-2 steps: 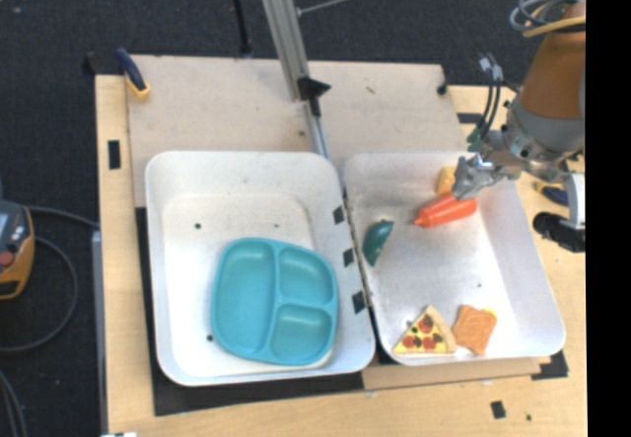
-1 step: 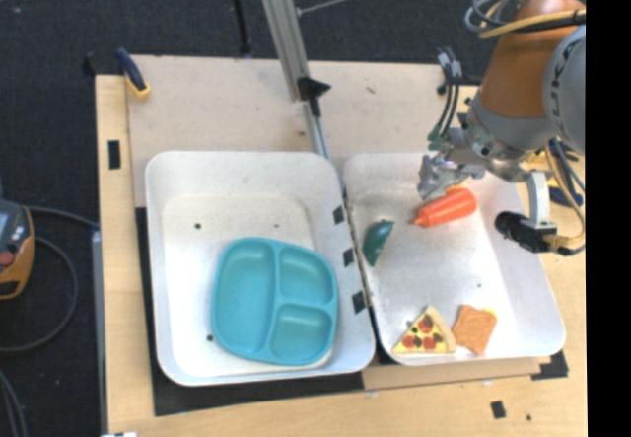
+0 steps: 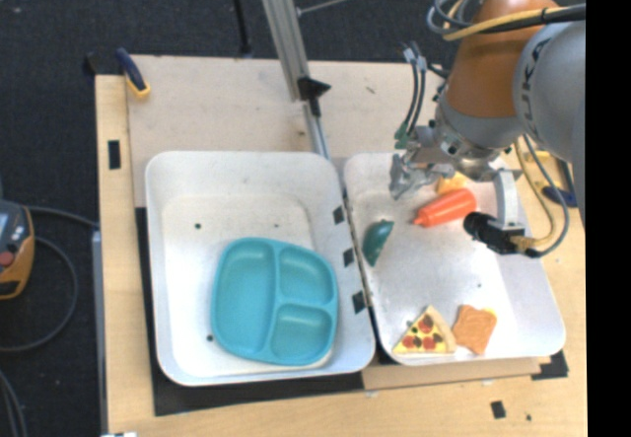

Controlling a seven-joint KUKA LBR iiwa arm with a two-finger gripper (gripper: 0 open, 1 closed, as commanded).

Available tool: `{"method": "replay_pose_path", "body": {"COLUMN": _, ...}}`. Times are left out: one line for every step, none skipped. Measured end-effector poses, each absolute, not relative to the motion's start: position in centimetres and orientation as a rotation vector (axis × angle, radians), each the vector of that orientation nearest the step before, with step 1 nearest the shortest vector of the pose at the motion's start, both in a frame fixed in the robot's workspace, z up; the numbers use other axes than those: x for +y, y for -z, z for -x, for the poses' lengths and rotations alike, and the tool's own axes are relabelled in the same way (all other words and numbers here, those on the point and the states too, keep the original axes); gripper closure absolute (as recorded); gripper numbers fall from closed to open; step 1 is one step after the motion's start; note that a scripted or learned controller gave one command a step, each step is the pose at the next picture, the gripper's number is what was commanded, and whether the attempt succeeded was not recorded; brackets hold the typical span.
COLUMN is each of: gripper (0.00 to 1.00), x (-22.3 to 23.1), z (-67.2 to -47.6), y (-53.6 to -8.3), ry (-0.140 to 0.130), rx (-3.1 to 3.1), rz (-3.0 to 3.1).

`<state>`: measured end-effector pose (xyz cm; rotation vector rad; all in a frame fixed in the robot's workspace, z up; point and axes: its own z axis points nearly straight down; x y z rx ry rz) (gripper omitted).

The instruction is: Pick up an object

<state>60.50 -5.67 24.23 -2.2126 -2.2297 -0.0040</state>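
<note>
My gripper (image 3: 412, 177) hangs over the far part of the right bin (image 3: 513, 277), below the orange wrist band. An orange carrot (image 3: 445, 209) lies just to its right and slightly nearer, close to the gripper but apart from it. A dark teal-green object (image 3: 377, 240) rests against the bin's left wall, below the gripper. A pizza slice (image 3: 426, 333) and a tan piece of toast (image 3: 475, 328) lie side by side at the bin's near edge.
A teal divided plate (image 3: 274, 299) lies in the left bin (image 3: 187, 218). An aluminium post (image 3: 286, 31) rises behind the bins. A black cable plug (image 3: 493, 231) from the arm hangs over the right bin beside the carrot.
</note>
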Motion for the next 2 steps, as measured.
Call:
{"method": "replay_pose_path", "body": {"gripper": 1.0, "x": -0.5, "z": -59.4, "y": -25.3, "ry": 0.003, "rx": -2.229, "rz": 2.212}}
{"method": "replay_pose_path", "body": {"gripper": 1.0, "x": 4.3, "z": -59.1, "y": -24.3, "ry": 0.0, "rx": -2.229, "rz": 2.213}}
